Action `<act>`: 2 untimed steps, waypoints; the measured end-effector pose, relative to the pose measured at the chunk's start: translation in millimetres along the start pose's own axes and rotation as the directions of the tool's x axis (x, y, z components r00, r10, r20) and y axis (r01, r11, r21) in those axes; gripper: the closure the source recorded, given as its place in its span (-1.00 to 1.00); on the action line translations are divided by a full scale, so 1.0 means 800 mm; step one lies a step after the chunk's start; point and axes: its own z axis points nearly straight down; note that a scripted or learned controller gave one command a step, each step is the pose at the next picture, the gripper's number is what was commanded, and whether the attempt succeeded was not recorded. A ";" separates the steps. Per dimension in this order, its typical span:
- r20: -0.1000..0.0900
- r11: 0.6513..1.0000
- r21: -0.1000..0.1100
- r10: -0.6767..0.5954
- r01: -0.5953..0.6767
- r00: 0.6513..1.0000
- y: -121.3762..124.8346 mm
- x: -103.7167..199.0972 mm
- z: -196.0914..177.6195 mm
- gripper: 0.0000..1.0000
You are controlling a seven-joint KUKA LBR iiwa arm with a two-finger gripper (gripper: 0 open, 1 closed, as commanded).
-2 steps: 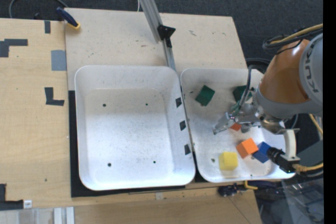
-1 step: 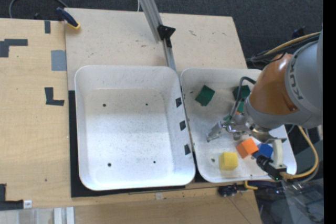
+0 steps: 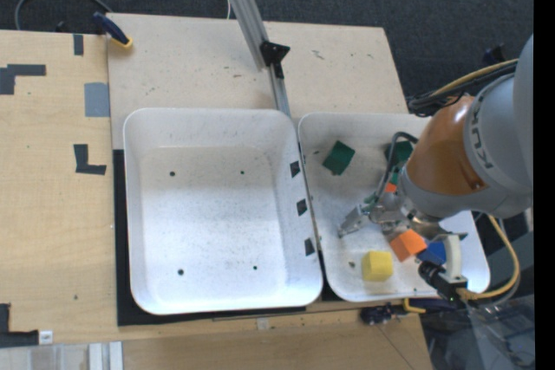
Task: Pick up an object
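Observation:
My gripper hangs low over the middle of the right bin, open, with bare bin floor between its fingers. A yellow block lies just below it near the bin's front. An orange block and a blue block sit close together to the gripper's right, partly under the wrist. A dark green block rests toward the bin's back left. A green and orange piece peeks out at the back beside the orange-banded wrist.
The left bin stands beside the right one, with a raised rim between them. A metal rail slants down to the bins' back edge. Cables run along the bench's right side.

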 end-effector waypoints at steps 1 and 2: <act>-0.002 1.000 0.000 -0.001 0.001 1.000 0.000 0.001 -0.013 1.00; 0.001 1.000 -0.007 0.000 0.000 1.000 0.007 -0.008 -0.071 1.00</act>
